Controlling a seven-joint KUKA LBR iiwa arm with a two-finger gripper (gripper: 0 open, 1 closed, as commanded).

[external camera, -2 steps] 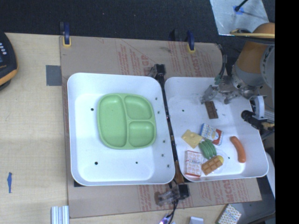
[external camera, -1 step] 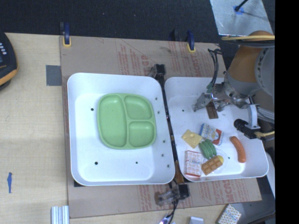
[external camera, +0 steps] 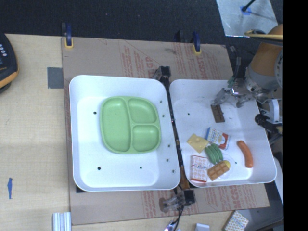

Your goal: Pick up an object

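My gripper [external camera: 230,99] hangs over the far right part of the right bin [external camera: 192,93], its fingers spread open with nothing between them. Just below and left of it a small brown bar [external camera: 218,113] lies on the bin floor. Closer to the front lie a yellow cheese wedge [external camera: 197,142], a small printed carton [external camera: 217,137], a green pickle [external camera: 213,153], a red-and-white packet [external camera: 199,168], a tan waffle piece [external camera: 218,170] and an orange sausage [external camera: 245,153].
The left bin [external camera: 84,129] holds a green divided plate [external camera: 130,124]. The grey arm with its orange band [external camera: 265,57] comes in from the upper right. Clamps [external camera: 165,72] join the bins at the middle. A dark device [external camera: 6,61] sits at the far left.
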